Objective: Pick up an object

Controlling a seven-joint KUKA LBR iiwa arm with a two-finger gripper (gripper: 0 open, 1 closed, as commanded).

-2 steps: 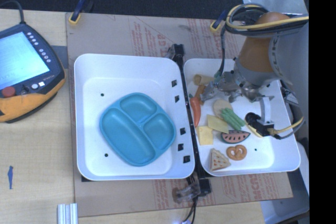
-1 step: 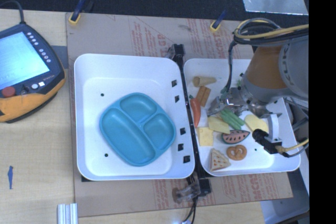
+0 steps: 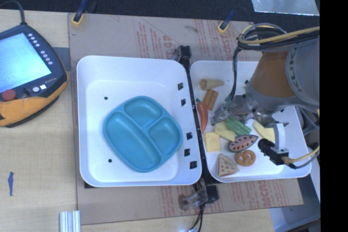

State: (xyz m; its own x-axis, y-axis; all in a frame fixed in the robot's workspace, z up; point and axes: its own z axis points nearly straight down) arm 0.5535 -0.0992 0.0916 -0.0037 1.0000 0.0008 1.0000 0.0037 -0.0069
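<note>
- Gripper point(image 3: 231, 110): lowered into the right bin point(image 3: 296, 171), over the toy food; whether it is spread or pinching cannot be told.
- Green bean pod point(image 3: 237, 126): just beside the gripper.
- Carrot point(image 3: 202, 115): near the divider.
- Blue divided plate point(image 3: 142, 132): in the left bin point(image 3: 92, 70).

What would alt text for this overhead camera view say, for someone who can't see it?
A grey and orange robot arm reaches into the right white bin of toy food, including a carrot and pizza slice. The left bin holds a blue divided plate.
</note>
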